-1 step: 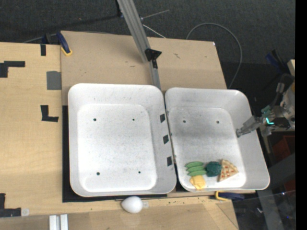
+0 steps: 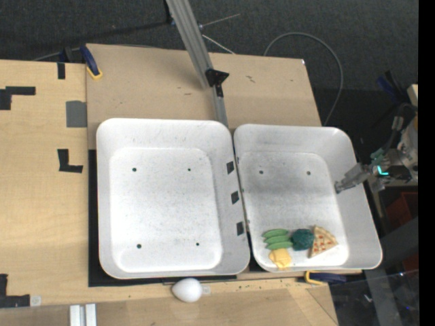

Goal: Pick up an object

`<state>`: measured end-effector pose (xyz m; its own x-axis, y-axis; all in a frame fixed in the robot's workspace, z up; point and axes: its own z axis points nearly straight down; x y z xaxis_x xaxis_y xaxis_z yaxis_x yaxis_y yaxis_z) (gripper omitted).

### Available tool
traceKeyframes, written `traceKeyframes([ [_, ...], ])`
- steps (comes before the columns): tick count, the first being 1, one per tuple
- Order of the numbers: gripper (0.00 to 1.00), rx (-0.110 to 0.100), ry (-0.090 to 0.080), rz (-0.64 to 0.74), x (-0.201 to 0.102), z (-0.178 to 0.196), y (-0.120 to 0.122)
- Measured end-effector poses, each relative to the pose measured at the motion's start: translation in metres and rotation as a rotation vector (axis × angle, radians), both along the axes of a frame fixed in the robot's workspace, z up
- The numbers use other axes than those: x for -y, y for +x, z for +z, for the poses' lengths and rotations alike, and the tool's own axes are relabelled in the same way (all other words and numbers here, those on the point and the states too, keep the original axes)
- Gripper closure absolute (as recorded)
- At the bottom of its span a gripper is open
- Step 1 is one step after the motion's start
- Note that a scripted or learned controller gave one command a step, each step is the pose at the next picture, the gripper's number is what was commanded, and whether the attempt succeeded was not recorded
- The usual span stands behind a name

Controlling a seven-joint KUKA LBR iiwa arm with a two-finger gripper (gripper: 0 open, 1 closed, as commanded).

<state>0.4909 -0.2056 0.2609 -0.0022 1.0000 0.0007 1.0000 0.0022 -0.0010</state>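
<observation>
Two shallow white bins are sitting side by side on the bench: the left bin (image 2: 163, 134) and the right bin (image 2: 292, 138), touching along their inner rims. Four small things are clustering in the right bin at about its five o'clock corner. A green pea pod (image 2: 275, 237) is lying just above a yellow piece (image 2: 280, 257), a dark teal lump (image 2: 302, 238) is sitting just beside the pod at its three o'clock, and a pizza slice (image 2: 322, 240) is touching the lump on its far side.

The gripper (image 2: 348, 179) is reaching in over the right bin's rim at three o'clock, well apart from the cluster, which is lying toward its seven o'clock (the fingertips are too blurred and small to judge, so I cannot tell how the jaws are standing). Nothing is showing between them.

A white egg (image 2: 187, 290) is resting on the bench outside the bins, at six o'clock of the left bin, just beside its rim.
</observation>
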Motion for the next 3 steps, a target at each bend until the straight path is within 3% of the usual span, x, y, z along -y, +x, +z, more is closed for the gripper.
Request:
traceKeyframes([
  [2,0.00,-0.007,0.001,-0.002,0.003,-0.123,0.003],
  [3,0.00,0.001,-0.002,-0.002,0.003,-0.172,0.003],
])
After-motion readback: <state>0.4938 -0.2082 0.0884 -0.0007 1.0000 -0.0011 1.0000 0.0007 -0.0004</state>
